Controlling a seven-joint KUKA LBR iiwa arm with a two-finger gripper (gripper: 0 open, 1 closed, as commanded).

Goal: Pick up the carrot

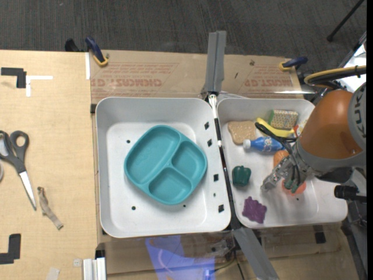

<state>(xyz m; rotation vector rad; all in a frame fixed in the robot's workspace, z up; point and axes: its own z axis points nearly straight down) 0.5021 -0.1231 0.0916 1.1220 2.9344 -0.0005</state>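
The carrot [281,157] is orange and lies in the right bin [326,212], just below the blue bottle. Part of it runs under the gripper, and an orange bit with a green end shows again at the gripper's lower right. My gripper [284,178] hangs low in the right bin, directly over the carrot's lower part, below the orange band of the arm [329,127]. The arm's wrist hides where the gripper meets the carrot.
The right bin also holds a bread slice [240,131], a blue bottle [262,145], a banana [273,129], a sponge-like block [284,119], a green pepper [241,175] and purple grapes [254,210]. A teal divided plate [166,164] sits in the left bin [111,156]. Scissors [20,162] lie on the bench at the left.
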